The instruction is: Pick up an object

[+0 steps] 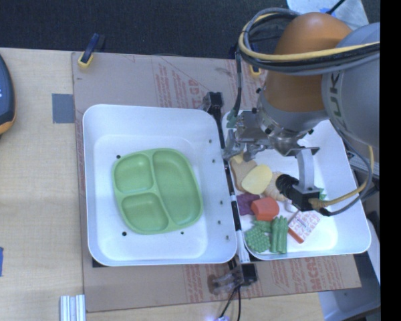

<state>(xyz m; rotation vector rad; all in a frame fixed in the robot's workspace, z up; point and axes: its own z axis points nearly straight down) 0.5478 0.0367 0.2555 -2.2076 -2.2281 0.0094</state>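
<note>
Pale wood bench (33,199) carries a cardboard sheet (154,79) with both bins on it. I see the left bin (93,179) holding a green divided plate (157,189), with open white floor all round it. My claw (246,151) sits over the right bin (341,229), close to its left rim; I cannot tell whether it is released or clenched. The pickable pieces crowd that bin's near left part: a yellow lump (256,178) right by the claw, a red piece (265,208), green sticks (279,235) and a red-and-white packet (303,226).
</note>
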